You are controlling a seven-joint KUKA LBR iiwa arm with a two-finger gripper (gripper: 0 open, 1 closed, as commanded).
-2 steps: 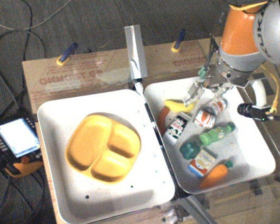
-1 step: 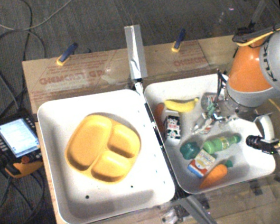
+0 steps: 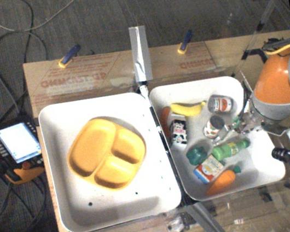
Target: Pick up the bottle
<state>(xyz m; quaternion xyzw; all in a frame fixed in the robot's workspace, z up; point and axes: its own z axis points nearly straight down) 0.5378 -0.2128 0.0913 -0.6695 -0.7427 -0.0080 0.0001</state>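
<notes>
Couldn't tell how the fingers [image 3: 235,127] stood, too blurred. They sat just above the green bottle [image 3: 228,150], lying flat in the right bin [image 3: 266,172]. Risk: snagging the cans [image 3: 221,104] or juice box [image 3: 209,169] crowding it. Bin's right wall was close; open room lay only lower right.

- The bottle [image 3: 230,149] is hemmed in: teal cap [image 3: 195,155] to its left, carton [image 3: 209,169] and carrot [image 3: 221,181] below.
- My right bin's [image 3: 268,171] lower right corner lies bare.
</notes>
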